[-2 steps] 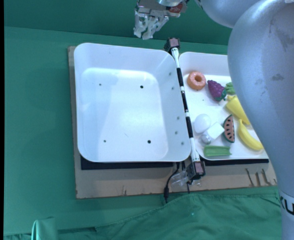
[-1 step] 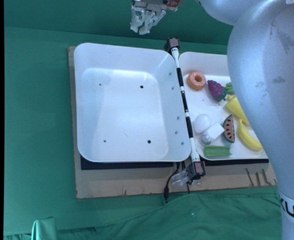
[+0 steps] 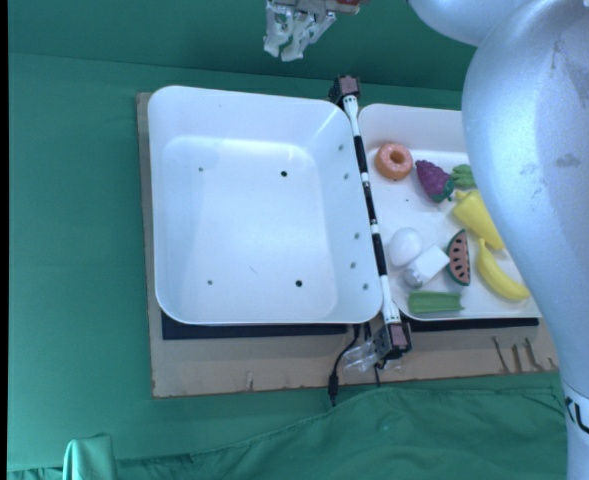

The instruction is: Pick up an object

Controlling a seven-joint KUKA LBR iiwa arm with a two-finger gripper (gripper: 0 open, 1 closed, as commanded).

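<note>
My gripper (image 3: 292, 40) hangs high above the bench, past the far rim of the left bin (image 3: 174, 108), with nothing seen in it. The right bin (image 3: 394, 118) holds the toy foods. An orange donut (image 3: 393, 161) lies at its far left, with purple grapes (image 3: 433, 180) beside it. Nearer are a yellow piece (image 3: 476, 218), a watermelon slice (image 3: 459, 258), a banana (image 3: 497, 273), a white egg (image 3: 405, 246), a white block (image 3: 429, 264) and a green cucumber (image 3: 435, 302). My grey arm (image 3: 544, 168) covers the right bin's right side.
A black-and-white striped bar (image 3: 367, 203) runs between the two bins. Both bins rest on a cardboard sheet (image 3: 254, 368) over green cloth. A small clamp with a cable (image 3: 382, 346) sits at the bar's near end.
</note>
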